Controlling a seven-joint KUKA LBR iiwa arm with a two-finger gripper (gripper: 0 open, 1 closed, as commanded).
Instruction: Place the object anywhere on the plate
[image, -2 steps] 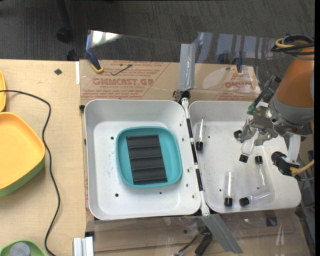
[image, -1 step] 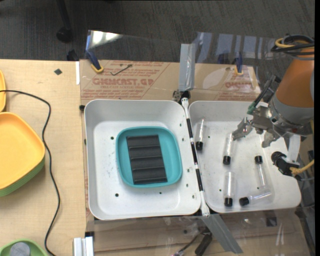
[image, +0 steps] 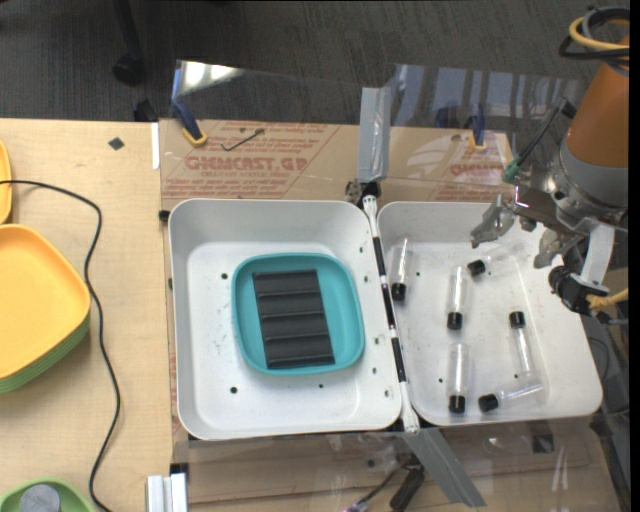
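A teal plate (image: 346, 318) lies in the left bin (image: 200, 300), with a black ridged pad (image: 292, 318) on its middle. Several clear tubes with black caps are scattered in the right bin (image: 565, 385), among them one (image: 398, 270) by the left wall, one (image: 455, 298) in the centre and one (image: 520, 342) further right. A short capped tube (image: 480, 266) rests at the back. My gripper (image: 518, 236) hangs above the back right part of the right bin, open, with nothing between its fingers. It is just beyond the short tube.
Yellow dishes (image: 35, 300) are stacked on the wooden bench at the far left, with a black cable (image: 95, 260) looping past them. Printed cardboard (image: 260, 155) lies behind both bins. The divider between the bins (image: 385, 300) runs down the middle.
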